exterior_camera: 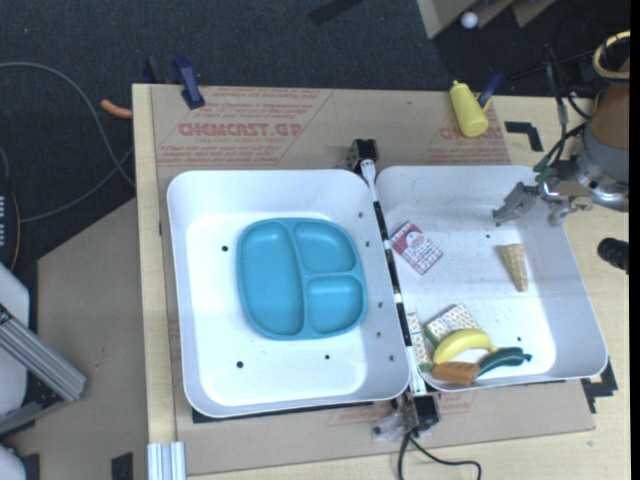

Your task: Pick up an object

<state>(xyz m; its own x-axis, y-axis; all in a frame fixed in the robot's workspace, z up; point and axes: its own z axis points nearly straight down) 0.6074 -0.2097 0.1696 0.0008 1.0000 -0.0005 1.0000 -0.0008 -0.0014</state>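
The right bin (560,298) holds several small objects. A tan cone (514,265) lies near its middle right. By the left wall rests a pink and white packet (416,248). In the front corner a yellow banana (462,345) is piled with a checkered piece (452,320), a green item (506,359) and an orange item (455,373). My gripper (530,206) hangs over the bin's far right part, just beyond the cone, with its fingers spread open and nothing between them.
The left bin (200,218) holds a blue divided plate (300,275). A yellow clamp (467,109) and a blue clamp (187,83) sit on the bench's far edge. A black divider strip (385,258) runs between the bins.
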